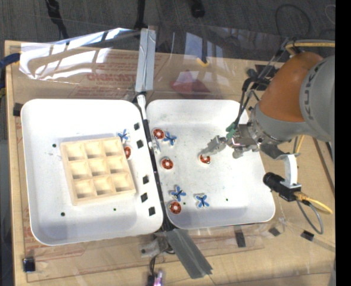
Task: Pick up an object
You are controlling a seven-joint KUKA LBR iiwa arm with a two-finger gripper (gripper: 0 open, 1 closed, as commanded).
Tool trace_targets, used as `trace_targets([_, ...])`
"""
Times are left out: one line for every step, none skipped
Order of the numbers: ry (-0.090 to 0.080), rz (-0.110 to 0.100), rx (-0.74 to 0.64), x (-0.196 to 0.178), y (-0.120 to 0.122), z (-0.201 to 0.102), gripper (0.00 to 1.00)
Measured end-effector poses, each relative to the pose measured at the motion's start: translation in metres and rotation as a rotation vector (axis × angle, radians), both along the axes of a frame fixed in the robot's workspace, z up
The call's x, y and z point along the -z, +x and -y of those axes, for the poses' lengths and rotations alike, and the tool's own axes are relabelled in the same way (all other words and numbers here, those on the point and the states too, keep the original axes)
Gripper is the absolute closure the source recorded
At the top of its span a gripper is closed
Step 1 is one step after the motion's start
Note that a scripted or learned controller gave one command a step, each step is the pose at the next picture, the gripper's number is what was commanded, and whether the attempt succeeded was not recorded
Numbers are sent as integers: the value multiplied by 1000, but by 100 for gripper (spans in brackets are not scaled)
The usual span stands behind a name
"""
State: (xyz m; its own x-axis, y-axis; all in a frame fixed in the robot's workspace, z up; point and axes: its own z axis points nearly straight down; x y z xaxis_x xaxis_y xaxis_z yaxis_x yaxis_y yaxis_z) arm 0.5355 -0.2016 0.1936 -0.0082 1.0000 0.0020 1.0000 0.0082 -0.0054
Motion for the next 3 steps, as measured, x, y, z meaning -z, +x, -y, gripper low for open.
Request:
trace_targets([0,3,-93,102,43,7,0])
trace_targets([0,1,-98,92,44,6,100])
trace_targets([0,1,-98,92,44,6,0])
